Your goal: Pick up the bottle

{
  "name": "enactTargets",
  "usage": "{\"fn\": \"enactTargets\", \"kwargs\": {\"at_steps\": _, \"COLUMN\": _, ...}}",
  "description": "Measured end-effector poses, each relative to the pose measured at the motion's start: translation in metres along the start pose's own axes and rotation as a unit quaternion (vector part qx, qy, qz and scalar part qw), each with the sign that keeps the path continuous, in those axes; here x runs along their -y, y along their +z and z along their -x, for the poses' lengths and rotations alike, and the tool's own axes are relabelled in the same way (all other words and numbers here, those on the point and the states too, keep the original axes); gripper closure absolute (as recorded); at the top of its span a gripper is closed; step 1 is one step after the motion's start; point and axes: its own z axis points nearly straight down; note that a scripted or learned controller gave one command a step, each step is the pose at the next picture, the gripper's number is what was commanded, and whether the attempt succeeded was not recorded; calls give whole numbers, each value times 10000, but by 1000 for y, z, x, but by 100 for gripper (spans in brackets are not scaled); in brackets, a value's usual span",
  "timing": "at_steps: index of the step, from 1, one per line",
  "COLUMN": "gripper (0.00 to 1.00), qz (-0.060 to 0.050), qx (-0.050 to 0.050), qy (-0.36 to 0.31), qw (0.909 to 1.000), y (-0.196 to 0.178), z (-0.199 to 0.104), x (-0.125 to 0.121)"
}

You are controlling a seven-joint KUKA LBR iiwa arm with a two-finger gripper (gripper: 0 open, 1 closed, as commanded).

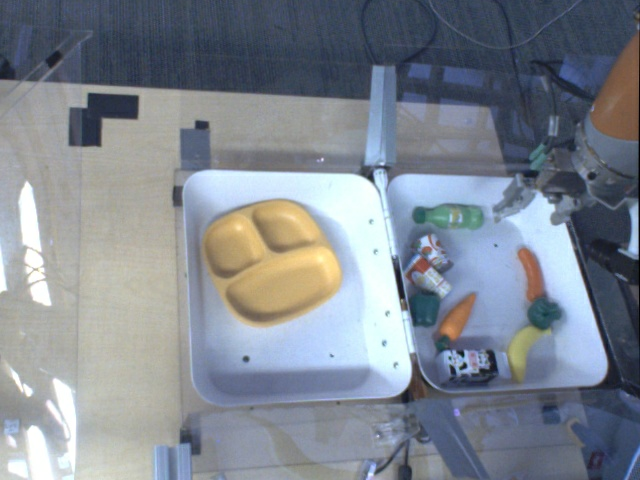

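Pale wooden tabletop [120,268] carries two white bins; the left bin [290,368] holds a yellow divided tray [270,260]. Over in the right bin [580,363], the green bottle [449,215] lies on its side near the far wall. Just beside it hovers the gripper [530,196], fingers spread, nothing between them.

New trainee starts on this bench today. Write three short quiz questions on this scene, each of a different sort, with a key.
1. True or false: the green bottle lies on its side in the right bin.
2. Which bin holds the yellow divided tray? A) left bin B) right bin
3. Fill in: the gripper hovers at the right bin's far edge, to the ____ of the bottle in the camera view.

Key: 1 true; 2 A, the left bin; 3 right.
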Motion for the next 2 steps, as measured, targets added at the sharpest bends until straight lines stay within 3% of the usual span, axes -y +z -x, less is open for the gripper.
{"fn": "enactTargets", "kwargs": {"at_steps": 1, "gripper": 0, "qz": 1, "qx": -4, "qy": -442, "qw": 9990, "y": 141, "z": -10, "x": -76}}
{"fn": "enactTargets", "kwargs": {"at_steps": 2, "gripper": 0, "qz": 80, "qx": -24, "qy": -1298, "qw": 9915, "y": 153, "z": 1, "x": -89}}
